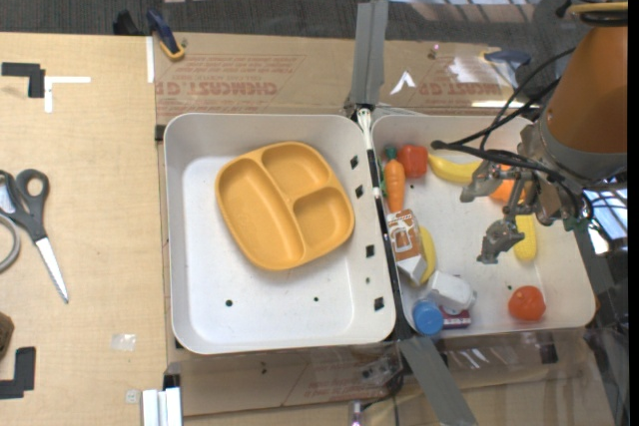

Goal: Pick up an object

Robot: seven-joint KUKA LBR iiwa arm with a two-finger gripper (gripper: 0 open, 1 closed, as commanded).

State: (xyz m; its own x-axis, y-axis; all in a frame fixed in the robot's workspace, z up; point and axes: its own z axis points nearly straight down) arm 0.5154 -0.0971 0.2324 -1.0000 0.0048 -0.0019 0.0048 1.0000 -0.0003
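Note:
My gripper hangs over the right bin, toward its right half, open with nothing between its fingers. Just right of it lies a small yellow object, and an orange object is partly hidden behind the wrist. A banana lies to its upper left. An orange ball rests near the bin's front right corner. A carrot, a red piece, a small printed carton, a white cup-like object and a blue cap line the bin's left side.
The left bin holds a yellow-orange divided plate. Scissors lie on the wooden bench at far left. The arm's orange band and cables hang over the right bin's far right corner.

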